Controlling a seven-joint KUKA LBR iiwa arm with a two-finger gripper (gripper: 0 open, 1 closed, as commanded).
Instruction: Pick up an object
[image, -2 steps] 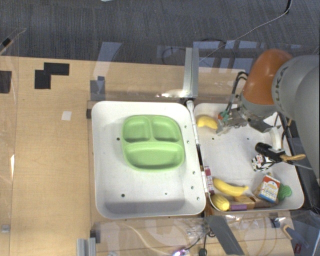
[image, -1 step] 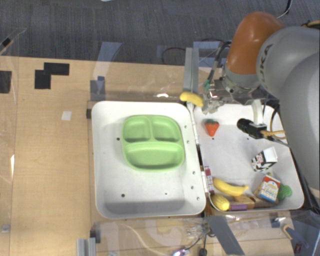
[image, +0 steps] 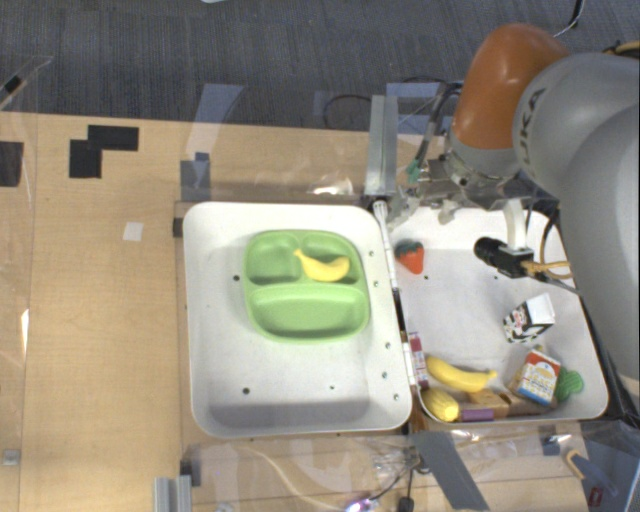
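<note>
My gripper (image: 452, 198) hangs over the back left corner of the right bin (image: 470, 300), under the grey arm and its orange band. A red strawberry (image: 410, 257) lies just below it and a little to the left, apart from it. Further forward in this bin are a cow-patterned white box (image: 528, 315), a yellow banana (image: 460, 375), a small colourful carton (image: 537, 378), a green item (image: 570, 382), a yellow lemon-like fruit (image: 440, 405) and a brownish item (image: 490, 401). Nothing shows in the gripper's grasp.
The left bin (image: 215, 370) holds a green divided plate (image: 300, 310) with a small banana (image: 325, 266) in its back compartment. A metal divider (image: 395, 300) runs between the bins. The arm covers the right bin's back right part.
</note>
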